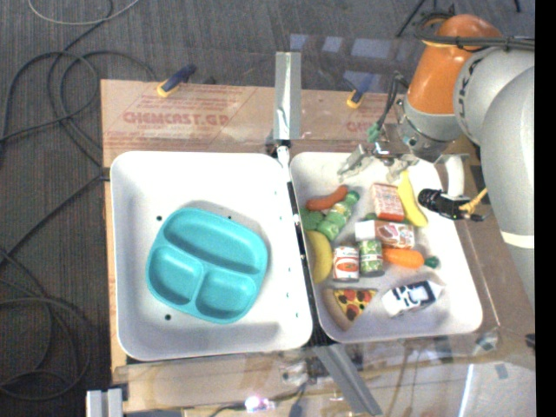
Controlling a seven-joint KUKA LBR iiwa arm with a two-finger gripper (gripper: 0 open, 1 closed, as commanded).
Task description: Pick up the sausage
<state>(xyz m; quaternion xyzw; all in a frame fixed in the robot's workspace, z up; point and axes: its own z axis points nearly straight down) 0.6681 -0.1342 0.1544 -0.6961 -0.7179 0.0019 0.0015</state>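
The sausage [327, 201] is a short reddish-brown link lying at the upper left of the right bin [460, 315], beside a green bottle. My gripper [375, 158] hangs over the bin's far edge, above and to the right of the sausage and apart from it. Its metal fingers [354, 163] are spread, with nothing between them.
The right bin also holds a green bottle [335, 220], two bananas [320, 255], a red box [388, 201], small cans [347, 262], a carrot [405, 256], a pizza slice [352, 301] and a dark-and-white pack [410, 296]. In the left bin [130, 181] lies a teal divided plate [207, 263].
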